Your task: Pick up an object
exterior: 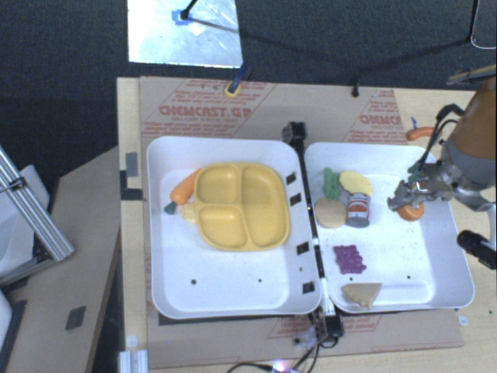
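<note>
**Q:** On the counter (194,103), what is the layout?

**A:** 2 shallow white bins sit side by side. The left bin (167,270) contains 1 yellow divided plate (237,207) with 3 compartments. 1 toy carrot (182,187) lies against the plate's left edge, with a small green piece at its lower tip.

**Q:** What does the right bin (446,274) contain?

**A:** 7 items. A green toy vegetable (331,183) and a yellow piece (356,182) lie touching near the bin's upper left. Just below them are a beige round piece (330,213) and a small can (358,209), side by side. A purple grape cluster (349,259) sits lower, near the bin's centre. A tan wedge (362,293) lies near the lower wall. An orange round object (411,210) sits toward the right side, well apart from the others.

**Q:** Where is the hand (409,194)?

**A:** Over the right bin, directly above the orange round object, with the arm (474,150) entering from the right.

**Q:** Is the hand apart, together, or clamped?

**A:** Cannot tell. The hand overlaps the orange round object, and contact cannot be confirmed.
</note>
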`<move>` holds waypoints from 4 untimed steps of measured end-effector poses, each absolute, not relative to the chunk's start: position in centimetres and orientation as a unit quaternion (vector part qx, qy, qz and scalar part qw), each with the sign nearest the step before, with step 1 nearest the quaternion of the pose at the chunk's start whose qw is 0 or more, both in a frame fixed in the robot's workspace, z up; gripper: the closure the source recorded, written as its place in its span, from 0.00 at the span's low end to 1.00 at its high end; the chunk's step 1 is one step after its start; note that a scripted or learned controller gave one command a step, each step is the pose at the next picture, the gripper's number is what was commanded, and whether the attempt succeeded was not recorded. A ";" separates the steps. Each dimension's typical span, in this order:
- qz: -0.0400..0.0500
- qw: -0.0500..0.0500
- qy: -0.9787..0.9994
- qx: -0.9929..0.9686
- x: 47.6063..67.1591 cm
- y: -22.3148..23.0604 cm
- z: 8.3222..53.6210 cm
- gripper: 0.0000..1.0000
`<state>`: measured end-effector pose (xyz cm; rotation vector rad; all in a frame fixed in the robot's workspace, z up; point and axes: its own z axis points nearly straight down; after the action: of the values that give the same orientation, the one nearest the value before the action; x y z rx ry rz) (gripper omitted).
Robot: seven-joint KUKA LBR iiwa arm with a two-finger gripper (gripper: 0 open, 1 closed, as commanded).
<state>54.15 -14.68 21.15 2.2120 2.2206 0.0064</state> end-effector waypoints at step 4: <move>0.001 0.000 0.710 0.704 60.2 -0.5 21.2 1.00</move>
<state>60.23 -0.51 21.20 2.2107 2.2308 0.0045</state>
